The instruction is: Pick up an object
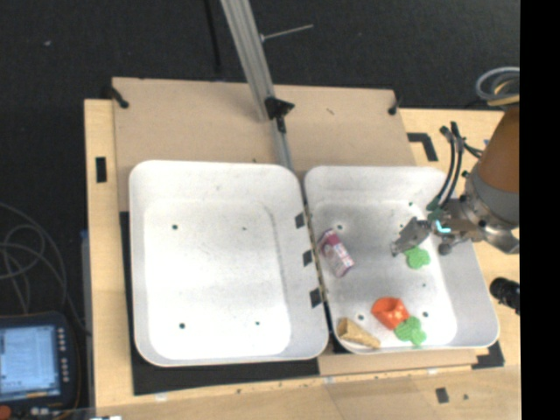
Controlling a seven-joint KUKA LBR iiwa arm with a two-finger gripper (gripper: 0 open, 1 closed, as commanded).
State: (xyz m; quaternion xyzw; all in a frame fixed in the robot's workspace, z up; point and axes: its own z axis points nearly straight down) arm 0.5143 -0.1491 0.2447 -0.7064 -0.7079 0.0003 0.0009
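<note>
Starting at the left of the frame, we see the left bin (219,261) on the worktop (367,129). Next comes the right bin (367,191), where every candidate for the pick lies. Just inside its left wall we find a small pink-and-white packet (336,252), lying tilted. Along the lower edge sit a tan wedge (357,332), then an orange-red piece (389,311) touching a green piece (409,332). Further right, a second green piece (418,257) lies alone mid-bin, and we judge it the likely target, since the claw (418,237) hovers just above and beside it, the arm reaching in from the frame's right. The claw looks spread and released, with nothing between its fingers; we read this as an approach, grasp not yet made.
</note>
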